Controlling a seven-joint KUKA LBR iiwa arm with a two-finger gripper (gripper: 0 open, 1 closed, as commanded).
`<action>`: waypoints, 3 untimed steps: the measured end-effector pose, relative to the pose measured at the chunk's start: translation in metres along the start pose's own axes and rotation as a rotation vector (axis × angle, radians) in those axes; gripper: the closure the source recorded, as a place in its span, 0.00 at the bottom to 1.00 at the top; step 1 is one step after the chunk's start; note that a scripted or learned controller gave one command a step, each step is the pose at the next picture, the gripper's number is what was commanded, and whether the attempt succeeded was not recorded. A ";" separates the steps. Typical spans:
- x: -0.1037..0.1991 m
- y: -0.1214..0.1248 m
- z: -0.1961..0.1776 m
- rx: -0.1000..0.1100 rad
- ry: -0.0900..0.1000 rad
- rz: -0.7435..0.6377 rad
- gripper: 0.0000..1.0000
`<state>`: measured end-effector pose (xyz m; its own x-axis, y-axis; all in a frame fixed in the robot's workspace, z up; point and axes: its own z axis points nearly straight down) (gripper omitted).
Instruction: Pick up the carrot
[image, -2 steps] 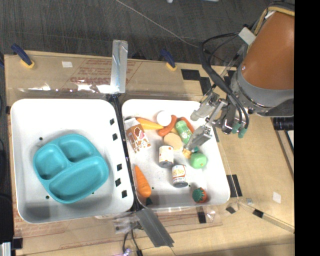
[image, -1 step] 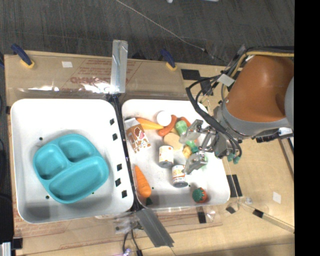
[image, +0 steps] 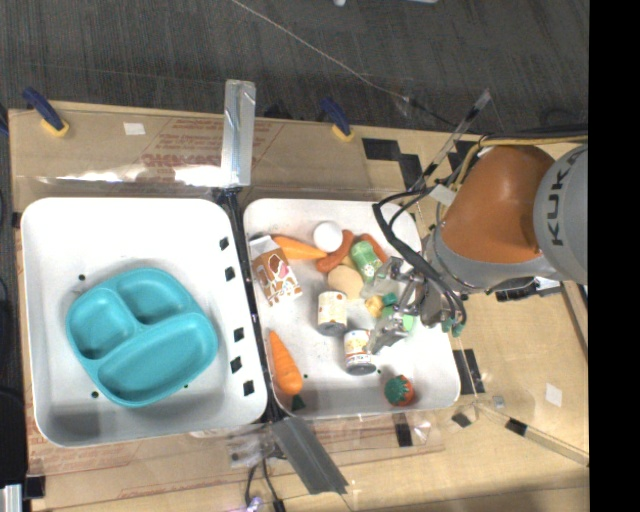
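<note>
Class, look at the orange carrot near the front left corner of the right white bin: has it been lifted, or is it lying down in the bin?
Lying down. The orange carrot rests flat on the right white bin floor, apart from the gripper.

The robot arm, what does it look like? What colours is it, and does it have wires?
The arm is grey, rounded and thick, with a big shiny orange band above the wrist. Black cables loop out beside that band. At its tip sits a small gripper of dark and silvery metal parts with little green bits on it, much thinner than the arm itself.
</note>
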<state>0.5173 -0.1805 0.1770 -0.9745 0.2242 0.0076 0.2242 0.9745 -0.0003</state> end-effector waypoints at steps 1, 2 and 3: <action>-0.033 -0.011 0.079 0.001 -0.021 0.017 0.00; -0.087 0.007 0.082 0.000 -0.012 -0.038 0.00; -0.088 0.008 0.071 0.001 -0.016 -0.044 1.00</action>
<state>0.6046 -0.1920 0.1054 -0.9835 0.1807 -0.0079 0.1807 0.9835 -0.0014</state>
